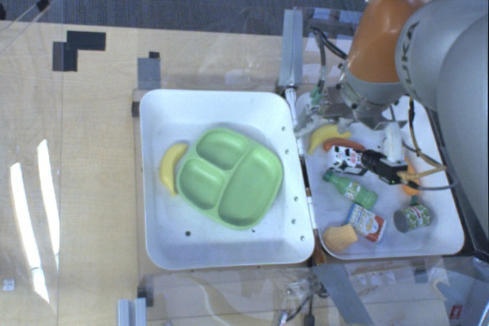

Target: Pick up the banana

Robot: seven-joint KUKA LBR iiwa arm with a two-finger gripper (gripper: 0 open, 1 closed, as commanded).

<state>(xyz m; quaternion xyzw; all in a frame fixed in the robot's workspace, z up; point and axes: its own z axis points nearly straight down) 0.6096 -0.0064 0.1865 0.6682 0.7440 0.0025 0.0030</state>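
Two bananas: one lies in each bin, so the first point is choosing the target.
Near clutter: right bin (pixel 451 240) holds a bread roll (pixel 341 237), a small red-and-green carton (pixel 367 224), a green can (pixel 413 217) and a green bottle (pixel 350 188) toward the front; none touches the fruit.
Left banana (pixel 170 166): lies in the left bin (pixel 229 252), tucked against the left edge of the green divided plate (pixel 231 177); well apart from the arm.
Right banana (pixel 327 136): lies at the back left of the right bin, near the wall between the bins, with an orange-red piece (pixel 350 143) and a black-and-white carton (pixel 344 159) just beside it.
Gripper (pixel 327 112): sits just behind the right banana, low over the bin; whether it is released or clenched I cannot tell, and nothing is visibly grasped.
Judged step: closing in on the right banana.
Advice: come down across the fruit's middle, square to its curve; mind the bin wall and the carton.
Risk: pinching one tip would let it swivel free.
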